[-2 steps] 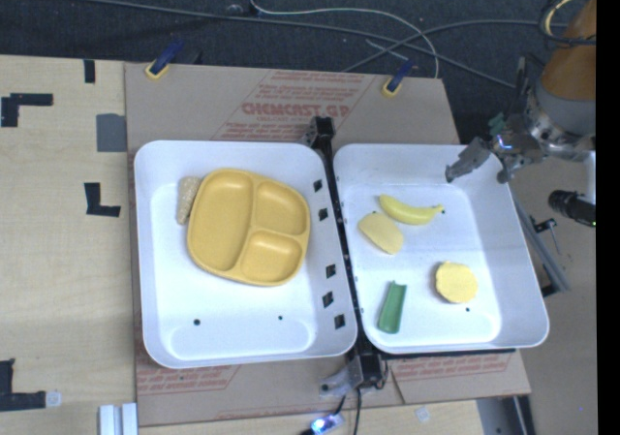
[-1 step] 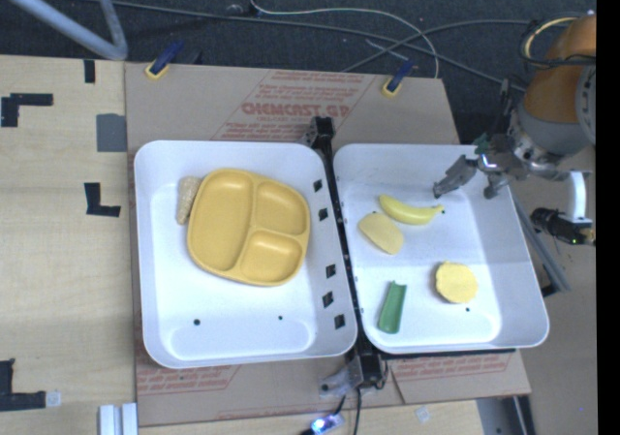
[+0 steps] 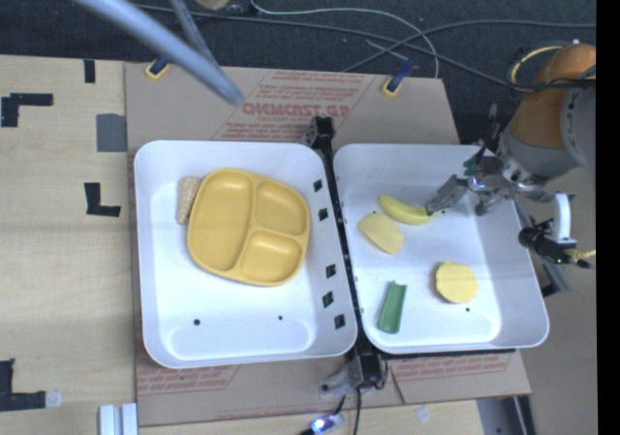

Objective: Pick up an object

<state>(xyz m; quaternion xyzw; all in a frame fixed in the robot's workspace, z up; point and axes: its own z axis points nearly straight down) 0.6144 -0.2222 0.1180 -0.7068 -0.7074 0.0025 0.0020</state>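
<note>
Your pincer (image 3: 448, 197) hangs low in the right bin (image 3: 504, 326), its fingers apart and holding nothing, just beside the banana (image 3: 404, 211). Closing off-centre could nudge the banana against the yellow wedge (image 3: 381, 233) and let it slip free.

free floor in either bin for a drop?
Left white bin: bare strip along the near wall, below the yellow divided plate. Right white bin: crowded mid-floor around the yellow banana, green stick and round yellow piece; far-left corner bare.
</note>
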